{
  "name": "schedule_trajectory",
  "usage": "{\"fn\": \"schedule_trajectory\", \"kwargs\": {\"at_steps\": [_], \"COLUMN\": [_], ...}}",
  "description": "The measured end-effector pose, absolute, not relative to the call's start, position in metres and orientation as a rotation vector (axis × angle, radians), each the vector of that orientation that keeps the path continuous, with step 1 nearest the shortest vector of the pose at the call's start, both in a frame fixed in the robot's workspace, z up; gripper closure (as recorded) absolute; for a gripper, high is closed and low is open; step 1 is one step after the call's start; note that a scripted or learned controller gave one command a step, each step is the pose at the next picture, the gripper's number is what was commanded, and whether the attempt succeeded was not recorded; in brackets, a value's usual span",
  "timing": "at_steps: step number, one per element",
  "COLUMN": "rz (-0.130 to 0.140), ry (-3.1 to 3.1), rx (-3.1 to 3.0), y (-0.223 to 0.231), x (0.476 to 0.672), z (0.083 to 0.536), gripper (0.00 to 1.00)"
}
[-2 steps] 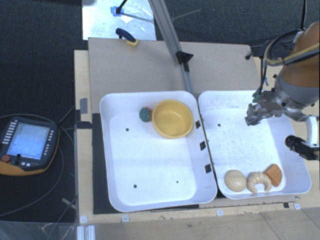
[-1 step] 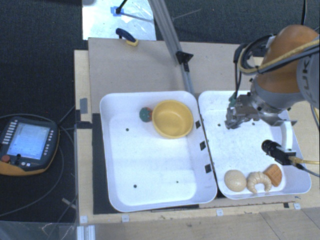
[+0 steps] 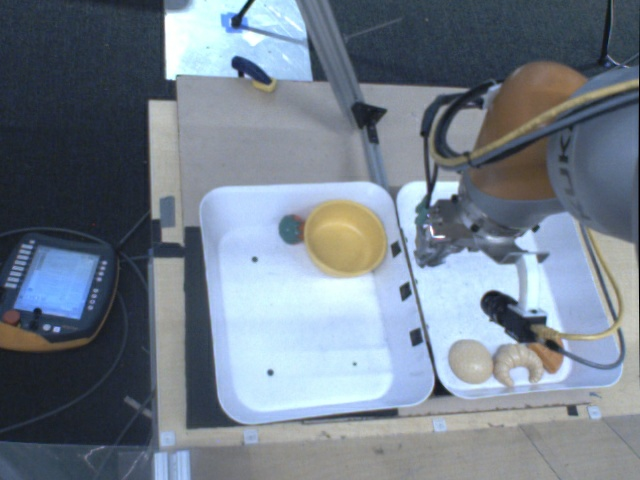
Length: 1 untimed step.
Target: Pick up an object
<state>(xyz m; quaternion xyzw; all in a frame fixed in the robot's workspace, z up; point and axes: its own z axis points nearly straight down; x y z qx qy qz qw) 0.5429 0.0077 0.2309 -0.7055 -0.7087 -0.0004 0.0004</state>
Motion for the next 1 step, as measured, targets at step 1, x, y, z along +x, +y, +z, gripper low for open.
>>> {"fn": "schedule_trajectory", "kwargs": {"at_steps": [1], "rz": [-0.003], "ry": [-2.227], "rx": [-2.216], "y": [0.0574], "x": [0.5311], "z": [0.2405], "gripper": [1.00]}}
